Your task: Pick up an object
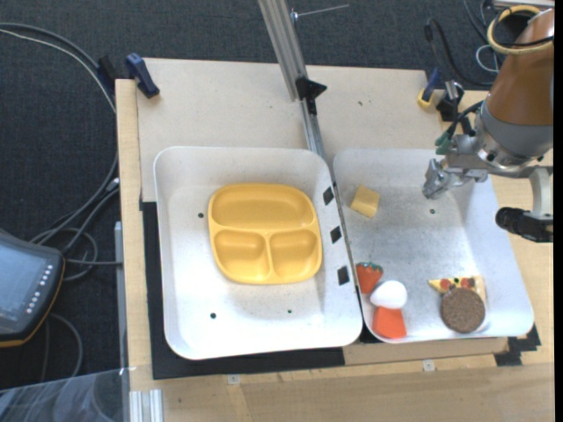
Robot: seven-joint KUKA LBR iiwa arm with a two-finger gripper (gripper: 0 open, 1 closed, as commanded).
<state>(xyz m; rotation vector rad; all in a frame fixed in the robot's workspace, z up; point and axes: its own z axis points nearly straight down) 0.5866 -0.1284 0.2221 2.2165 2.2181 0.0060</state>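
Overhead slanted view of a pale counter [220, 104] w/ two shallow white bins side by side. Left bin [176, 323], centre-left of frame, holds a glossy yellow plastic divided plate [264, 232], rounded corners, three compartments. Right bin [493, 236], centre-right, has a speckled floor. In it: a small tan cube [365, 202] near its upper left, well apart from the rest; at lower left a red strawberry-like toy [369, 275] touching a white-and-orange rounded piece [388, 306]; at lower right a pizza-slice toy [457, 284] beside a brown textured disc [463, 309]. Gripper [435, 183] hangs over the bin's upper right, nothing between its fingers; can't tell whether they're wide or narrow. Likely target, the cube: prob. light, stiff, flat-sided; pinch opposite faces.
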